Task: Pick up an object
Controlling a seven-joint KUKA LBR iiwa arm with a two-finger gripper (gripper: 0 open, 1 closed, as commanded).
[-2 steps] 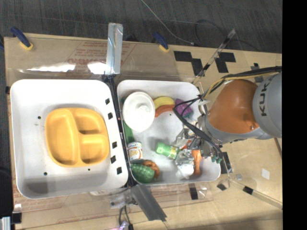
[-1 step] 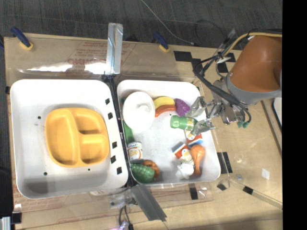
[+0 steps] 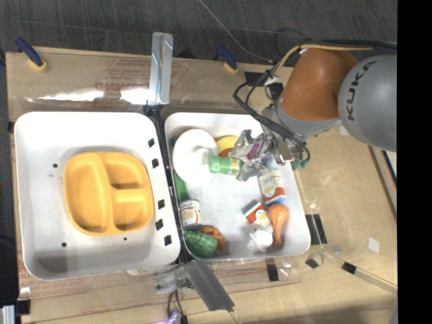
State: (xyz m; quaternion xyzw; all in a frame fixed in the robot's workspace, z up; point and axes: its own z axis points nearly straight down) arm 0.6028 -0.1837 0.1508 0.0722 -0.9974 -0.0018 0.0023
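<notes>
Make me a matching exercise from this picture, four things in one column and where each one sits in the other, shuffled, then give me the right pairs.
Things
1. yellow divided tray
2. white plate
3. small can
4. end effector

Places
A. right bin's front half, near the divider
B. above the right bin's back half
C. lying in the left bin
D. right bin's back-left corner

Pairs: 1-C, 2-D, 3-A, 4-B

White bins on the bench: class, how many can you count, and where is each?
2. The left bin holds a yellow tray; the right bin beside it holds the small items, with the gripper above it.
</notes>
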